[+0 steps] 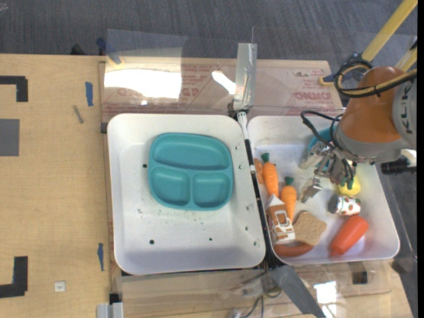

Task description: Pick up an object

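Gripper (329,169) hangs low over the right bin (387,244), its metal fingers pointing down at bare bin floor near the middle; whether they stand open or closed I cannot tell, for cables and linkage blur together, and nothing is seen between them.

Taking that gripper as the landmark: a small yellow toy (350,187) lies just beside it on the arm's side; a white speckled piece (346,206) sits just below that toy; a red pepper-like toy (348,235) lies further toward the near rim; two toy carrots (270,177) lie on the far side, toward the divider between the bins, with a small carton (281,222) and a slice of toy bread (310,228) beneath them. The left bin (126,244) holds a teal divided plate (191,170), well apart.

The yellow toy looks the likeliest target, by my judgement; to do it well the fingers should centre over it before descending, straddling it squarely; its neighbour is close, so a skewed approach may nudge both aside.
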Controlling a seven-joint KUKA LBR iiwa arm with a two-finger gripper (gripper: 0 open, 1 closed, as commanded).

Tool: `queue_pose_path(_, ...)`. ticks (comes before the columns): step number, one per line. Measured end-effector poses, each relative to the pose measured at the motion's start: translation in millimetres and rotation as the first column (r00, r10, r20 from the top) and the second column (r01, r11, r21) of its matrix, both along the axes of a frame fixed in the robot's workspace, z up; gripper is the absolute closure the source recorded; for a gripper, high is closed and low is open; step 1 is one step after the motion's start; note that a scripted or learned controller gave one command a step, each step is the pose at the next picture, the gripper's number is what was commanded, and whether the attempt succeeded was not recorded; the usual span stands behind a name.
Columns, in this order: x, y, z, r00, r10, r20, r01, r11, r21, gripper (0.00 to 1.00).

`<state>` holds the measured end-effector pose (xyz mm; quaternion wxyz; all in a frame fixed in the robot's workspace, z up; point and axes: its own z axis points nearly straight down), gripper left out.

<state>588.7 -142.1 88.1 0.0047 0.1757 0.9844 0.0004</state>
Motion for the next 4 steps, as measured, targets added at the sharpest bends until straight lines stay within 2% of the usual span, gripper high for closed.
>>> queue_pose_path(1, -45, 33, 2, 0.999, -0.034, 0.008, 0.034, 0.999, -0.010, 0.00)
queue_pose_path(2, 11, 45, 1, 0.980, 0.197, 0.002, -0.197, 0.980, -0.006, 0.00)
queue_pose_path(3, -22, 42, 1, 0.999, 0.038, 0.007, -0.038, 0.999, 0.000, 0.00)
queue_pose_path(4, 50, 45, 0, 0.974, 0.228, 0.003, -0.228, 0.974, -0.004, 0.00)
